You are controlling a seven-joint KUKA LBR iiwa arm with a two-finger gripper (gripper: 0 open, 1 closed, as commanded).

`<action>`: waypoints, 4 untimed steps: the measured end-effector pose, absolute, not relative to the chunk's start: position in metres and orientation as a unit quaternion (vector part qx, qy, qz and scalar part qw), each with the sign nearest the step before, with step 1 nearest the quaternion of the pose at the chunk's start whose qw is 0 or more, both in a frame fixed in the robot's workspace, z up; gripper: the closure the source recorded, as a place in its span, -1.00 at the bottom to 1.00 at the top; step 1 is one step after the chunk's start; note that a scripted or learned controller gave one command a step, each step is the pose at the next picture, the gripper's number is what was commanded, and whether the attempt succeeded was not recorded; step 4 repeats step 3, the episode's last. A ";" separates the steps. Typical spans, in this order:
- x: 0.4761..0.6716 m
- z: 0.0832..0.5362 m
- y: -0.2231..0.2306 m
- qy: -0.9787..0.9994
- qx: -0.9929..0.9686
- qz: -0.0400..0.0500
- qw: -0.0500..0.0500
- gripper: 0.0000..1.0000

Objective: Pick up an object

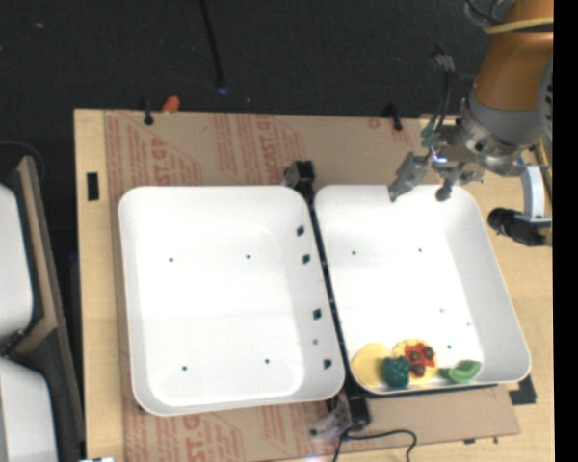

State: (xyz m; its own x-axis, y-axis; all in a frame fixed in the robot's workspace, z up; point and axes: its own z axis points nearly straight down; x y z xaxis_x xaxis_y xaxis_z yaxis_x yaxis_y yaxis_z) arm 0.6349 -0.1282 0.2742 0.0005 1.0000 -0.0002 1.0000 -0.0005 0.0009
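Your gripper (425, 183) hangs over the far edge of the right bin (462, 248), its two dark fingers (404, 182) spread apart with nothing between them. Above it, the grey wrist and the orange band (512, 75) of the arm rise toward the upper right corner of the view.

Take the right bin as your landmark. The gripper sits above its far rim, toward the far right corner, and the bin's white floor spreads bare below it toward the camera. The objects you could pick lie bunched against the bin's near wall, well apart from the gripper: a pale yellow piece (370, 363) at the left of the cluster, a dark teal object (396, 373) resting on or against it, a red and orange object (419, 354) just behind the teal one, and a small green object (463, 370) to their right, close to the near right corner. The pieces touch or overlap one another; you cannot tell from this angle exactly what each one is.

To the left of the right bin, sharing a black-clipped seam (315, 258), lies the left bin (212, 296). Both bins rest on a brown cardboard sheet (222, 152) printed with red lettering, which shows beyond the right bin's far rim and covers a pale wooden bench (89, 258). A black cable (209, 37) runs across the dark floor beyond the bench.
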 end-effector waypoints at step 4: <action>0.507 0.267 -0.136 0.708 0.707 0.003 0.005 -1.00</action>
